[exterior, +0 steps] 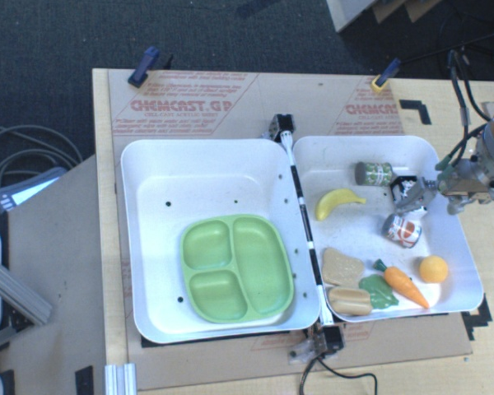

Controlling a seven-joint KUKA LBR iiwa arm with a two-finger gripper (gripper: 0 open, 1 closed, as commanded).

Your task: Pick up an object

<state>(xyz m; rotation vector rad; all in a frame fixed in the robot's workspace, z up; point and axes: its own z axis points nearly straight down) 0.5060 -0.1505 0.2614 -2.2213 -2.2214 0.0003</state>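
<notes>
Jaws first: whether mine stand apart or together I cannot tell, for my gripper (409,192) is a small dark shape low over the right bin (457,245), reaching in from the right edge. Just below it, seemingly touching, lies a small red-and-white can (403,230) on its side; just beside it on the upper left lies a green-labelled can (374,173), also on its side. That makes two cans. Further left is one yellow banana (337,202). Toward the near rim lie one orange ball (433,268), one carrot (406,285) with a green leaf piece under it, one slice of bread (343,266) and one bread roll (350,301). The left bin (148,179) bears one green divided tray (235,267) with three compartments. Both white bins sit side by side on a brown cardboard sheet (189,105) printed in red, held by two clamps at its far edge, over a pale bench. Beyond is dark carpet (66,23), with grey cables at the left.
</notes>
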